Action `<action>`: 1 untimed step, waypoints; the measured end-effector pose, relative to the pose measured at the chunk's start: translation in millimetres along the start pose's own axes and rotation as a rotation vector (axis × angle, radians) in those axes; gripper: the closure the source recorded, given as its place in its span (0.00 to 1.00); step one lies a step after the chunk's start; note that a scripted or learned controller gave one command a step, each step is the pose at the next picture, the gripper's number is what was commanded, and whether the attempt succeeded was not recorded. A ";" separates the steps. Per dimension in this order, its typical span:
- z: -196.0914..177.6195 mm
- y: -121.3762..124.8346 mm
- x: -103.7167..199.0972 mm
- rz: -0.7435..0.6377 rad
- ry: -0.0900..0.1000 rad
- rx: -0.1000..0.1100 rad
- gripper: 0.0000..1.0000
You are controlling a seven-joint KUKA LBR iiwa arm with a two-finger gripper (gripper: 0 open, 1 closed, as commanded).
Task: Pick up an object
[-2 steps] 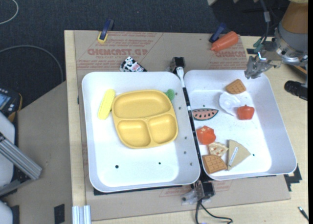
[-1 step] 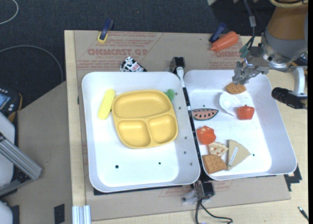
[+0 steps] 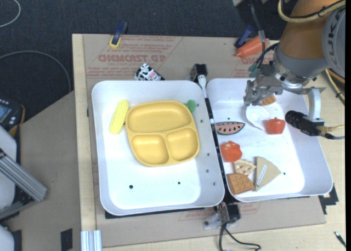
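Note:
My gripper hangs low over the back of the right bin. A small orange-brown food piece shows right beside it, partly hidden by the gripper; whether it is gripped is unclear. Just in front lies a flat white piece with a red tomato at its right. A watermelon slice lies by the bin's left wall. Further forward are a red pepper, a toast piece, a waffle square and a sandwich wedge.
The left bin holds a yellow divided plate, a corn cob on its left and a green piece at its back right corner. Clamps and a black-and-white toy sit on the board behind the bins.

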State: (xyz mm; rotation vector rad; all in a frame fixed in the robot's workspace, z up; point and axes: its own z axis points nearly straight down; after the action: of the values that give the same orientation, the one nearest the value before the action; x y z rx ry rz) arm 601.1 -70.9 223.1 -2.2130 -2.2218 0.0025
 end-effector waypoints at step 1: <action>-10.1 -22.8 50.7 -0.002 0.000 -0.001 1.00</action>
State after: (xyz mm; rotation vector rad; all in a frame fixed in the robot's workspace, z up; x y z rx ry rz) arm 578.1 -20.3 233.5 -2.2117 -2.2242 0.0009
